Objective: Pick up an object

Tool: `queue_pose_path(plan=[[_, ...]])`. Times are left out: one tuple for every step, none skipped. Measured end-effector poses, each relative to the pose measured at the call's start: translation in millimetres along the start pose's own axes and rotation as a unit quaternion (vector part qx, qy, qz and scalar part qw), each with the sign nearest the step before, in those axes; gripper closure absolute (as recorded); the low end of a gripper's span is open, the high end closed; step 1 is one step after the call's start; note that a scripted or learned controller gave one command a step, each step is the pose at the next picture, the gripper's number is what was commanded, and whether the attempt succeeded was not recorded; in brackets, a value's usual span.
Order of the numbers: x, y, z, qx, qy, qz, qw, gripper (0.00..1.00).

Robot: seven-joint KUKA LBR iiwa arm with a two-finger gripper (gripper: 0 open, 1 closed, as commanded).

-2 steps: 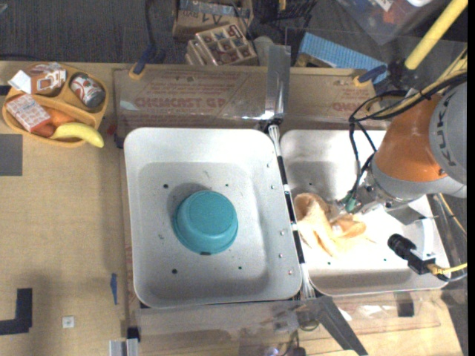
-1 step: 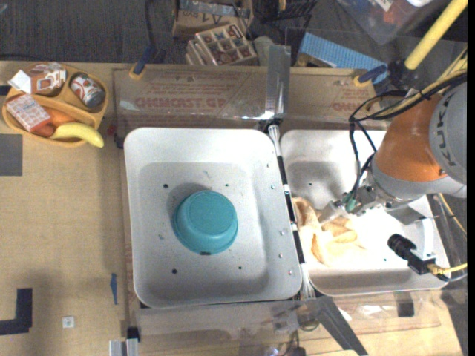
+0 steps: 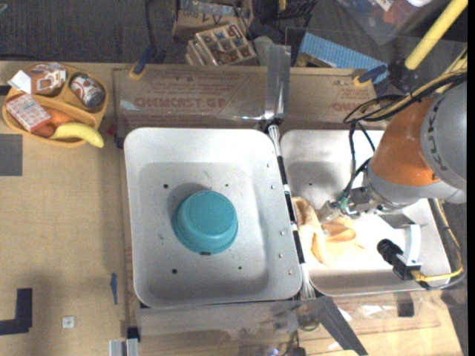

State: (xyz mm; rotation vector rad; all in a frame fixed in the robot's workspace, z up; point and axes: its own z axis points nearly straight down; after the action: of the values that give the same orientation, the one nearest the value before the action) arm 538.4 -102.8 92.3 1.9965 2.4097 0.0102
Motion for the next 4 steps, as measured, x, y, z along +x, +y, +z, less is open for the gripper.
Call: queue_pose_path(plan=[[9.8,-25.4,-0.8,-0.004,-0.001,-0.051,0.9987,0.00],[22.1,-10.2,-92.7,0.006,0.002,0.048,0.9988,0.00],[0.0,-59.5,-15.5,0.007,0.002,0.100,0.9950,0.00],[-65.8,-20.8,-3.9,0.004,0.001,0.105,0.9945,0.00]])
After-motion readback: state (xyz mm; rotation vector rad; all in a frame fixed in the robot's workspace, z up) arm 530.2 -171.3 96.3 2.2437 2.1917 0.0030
